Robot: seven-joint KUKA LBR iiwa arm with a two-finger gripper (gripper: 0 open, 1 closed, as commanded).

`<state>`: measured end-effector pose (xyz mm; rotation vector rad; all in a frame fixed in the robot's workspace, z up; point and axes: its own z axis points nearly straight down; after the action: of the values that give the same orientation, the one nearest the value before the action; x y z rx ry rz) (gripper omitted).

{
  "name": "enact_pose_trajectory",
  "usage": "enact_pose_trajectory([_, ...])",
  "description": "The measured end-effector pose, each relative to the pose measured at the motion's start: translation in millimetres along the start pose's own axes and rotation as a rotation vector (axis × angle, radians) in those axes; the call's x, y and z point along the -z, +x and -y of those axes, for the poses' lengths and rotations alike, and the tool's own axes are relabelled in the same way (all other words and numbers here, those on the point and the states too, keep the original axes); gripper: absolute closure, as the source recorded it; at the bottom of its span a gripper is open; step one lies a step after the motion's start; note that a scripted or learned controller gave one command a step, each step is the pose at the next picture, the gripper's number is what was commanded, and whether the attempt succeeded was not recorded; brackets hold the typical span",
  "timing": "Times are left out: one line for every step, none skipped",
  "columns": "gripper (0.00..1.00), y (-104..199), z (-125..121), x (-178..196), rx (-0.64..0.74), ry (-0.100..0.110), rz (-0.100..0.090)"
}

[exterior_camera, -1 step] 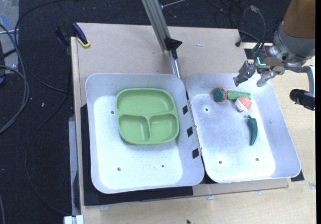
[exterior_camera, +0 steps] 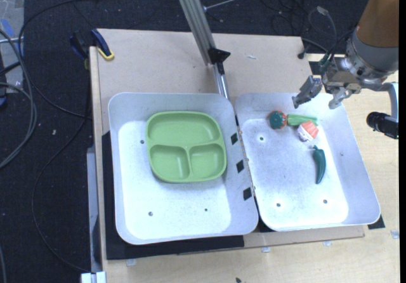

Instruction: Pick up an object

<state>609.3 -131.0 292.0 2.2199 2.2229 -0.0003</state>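
My gripper (exterior_camera: 321,94) hangs over the back edge of the right bin (exterior_camera: 298,205), its two fingers spread open with nothing between them. Just below it lies a small cluster of toys: a dark green ball with an orange patch (exterior_camera: 276,120), a light green piece (exterior_camera: 302,119) and a red and white piece (exterior_camera: 308,130). A dark green pepper-shaped toy (exterior_camera: 318,164) lies further toward the front, on the bin's right side.
The left bin (exterior_camera: 127,205) holds a light green divided plate (exterior_camera: 187,146). A metal pole (exterior_camera: 193,9) slants in from the back to the seam between the bins. Cables lie on the dark floor to the left and behind.
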Motion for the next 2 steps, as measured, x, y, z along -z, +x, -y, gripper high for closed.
enact_pose_trajectory([0.0, -0.4, -6.6, -61.4, -0.002, 0.005, 0.0])
enact_pose_trajectory([0.0, 9.6, -1.9, -117.5, -0.002, 0.006, -0.001])
